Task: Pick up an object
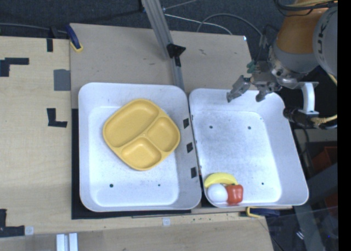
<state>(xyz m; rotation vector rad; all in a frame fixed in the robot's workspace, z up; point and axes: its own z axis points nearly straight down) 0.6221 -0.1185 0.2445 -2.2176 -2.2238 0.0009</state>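
My bench (126,52), tan and flat, carries two white bins touching side by side. Left bin (88,151) sits just beside the right bin (285,151), and a blue-yellow clamp (74,38) lies well beyond the left bin's far corner.

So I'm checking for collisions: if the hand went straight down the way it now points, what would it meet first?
Probably the bare floor of the right bin near its far edge. The open hand has no object below it, though depth is hard to judge.
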